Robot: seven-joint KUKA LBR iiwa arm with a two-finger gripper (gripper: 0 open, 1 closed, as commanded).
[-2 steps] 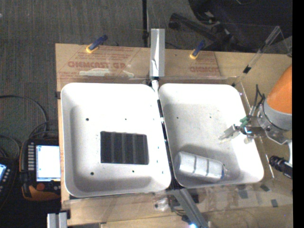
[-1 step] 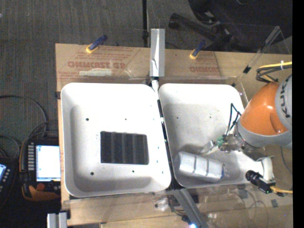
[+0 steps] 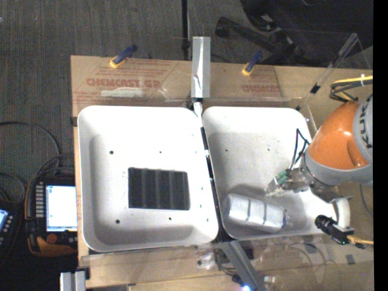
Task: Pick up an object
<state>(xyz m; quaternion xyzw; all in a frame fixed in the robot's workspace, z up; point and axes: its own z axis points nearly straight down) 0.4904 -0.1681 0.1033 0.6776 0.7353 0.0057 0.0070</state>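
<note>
Right bin (image 3: pixel 254 126): grey bottle (image 3: pixel 254 213) lying flat (long axis left-right).

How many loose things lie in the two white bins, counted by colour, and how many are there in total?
Black: 1, the flat ribbed black block in the left bin.
Grey: 1, the grey-silver wrapped package in the right bin, near its front edge.
Total: 2.
</note>
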